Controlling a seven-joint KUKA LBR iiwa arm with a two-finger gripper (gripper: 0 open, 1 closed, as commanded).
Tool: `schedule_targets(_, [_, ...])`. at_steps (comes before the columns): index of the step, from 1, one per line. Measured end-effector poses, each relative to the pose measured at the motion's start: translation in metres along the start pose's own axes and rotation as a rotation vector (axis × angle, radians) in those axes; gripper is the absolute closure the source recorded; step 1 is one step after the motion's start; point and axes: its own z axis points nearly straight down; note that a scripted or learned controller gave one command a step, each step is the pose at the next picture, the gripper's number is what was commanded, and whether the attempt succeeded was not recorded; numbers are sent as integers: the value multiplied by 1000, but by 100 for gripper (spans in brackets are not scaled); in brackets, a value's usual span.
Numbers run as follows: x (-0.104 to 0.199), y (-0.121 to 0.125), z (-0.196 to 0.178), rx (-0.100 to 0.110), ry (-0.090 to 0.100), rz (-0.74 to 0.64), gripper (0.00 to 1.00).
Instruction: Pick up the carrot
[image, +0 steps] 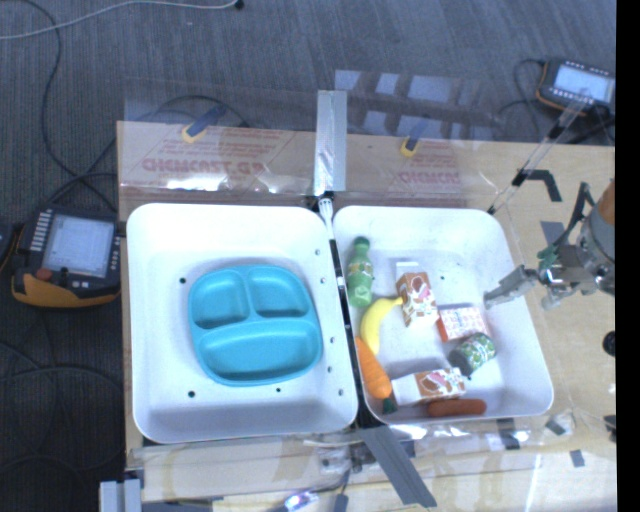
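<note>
Glossy white plastic bins (160, 330), smooth matt blue plastic tray (255, 325), rough grey carpet (150, 50)

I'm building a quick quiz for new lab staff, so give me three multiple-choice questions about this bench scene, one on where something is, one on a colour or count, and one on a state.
1. Where does the carrot lie?
A. On the blue tray
B. In the right bin, by its left wall
C. On the floor

2. What colour is the divided tray?
A. Red
B. Blue
C. Yellow

3. Where is the gripper relative to the carrot?
A. Clamped on it
B. Apart from it, near the right bin's right rim
C. Above the left bin

Answers: 1 B, it lies below the banana against that wall. 2 B, it is plainly blue. 3 B, boxes lie between them.
</note>
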Motion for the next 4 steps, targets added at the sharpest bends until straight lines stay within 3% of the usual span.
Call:
schedule_targets(1, [73, -23, 89, 2, 1, -110, 0])
schedule_targets(2, [187, -23, 62, 2, 0, -216, 0])
schedule_targets(3, [231, 44, 63, 2, -3, 78, 0])
schedule_targets(4, [230, 43, 55, 6, -6, 77, 100])
